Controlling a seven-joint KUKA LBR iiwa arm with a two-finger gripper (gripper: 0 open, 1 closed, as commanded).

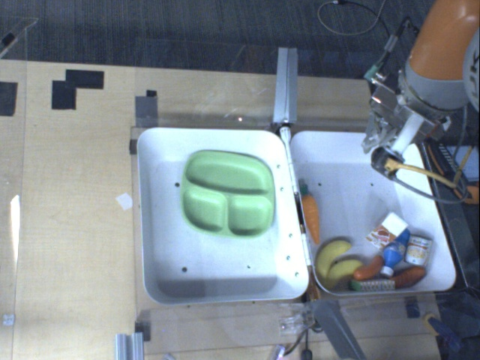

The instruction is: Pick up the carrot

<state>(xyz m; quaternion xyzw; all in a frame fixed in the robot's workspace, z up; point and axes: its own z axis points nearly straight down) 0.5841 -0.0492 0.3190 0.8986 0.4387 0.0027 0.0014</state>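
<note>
A smooth orange tapered carrot (310, 216) is seen lying in the shallow white plastic right-hand bin (352, 193), pressed close along that bin's wall on the view's left, about midway down its length. Its long axis is set roughly parallel to that wall, running from the bin's far side toward its near side. The grey metal tool (381, 139) of the grey arm with the orange band (442, 28) is held above the same bin's far corner on the view's right, so the carrot is placed across the bin from it, toward the view's left and nearer the camera. Whether the tool is open or closed cannot be told, and nothing is seen to be gripped. Two curved yellow bananas (336, 259) are found in the bin's near end, just beyond the carrot's near tip. A crosswise approach is judged to be hampered by the wall.
</note>
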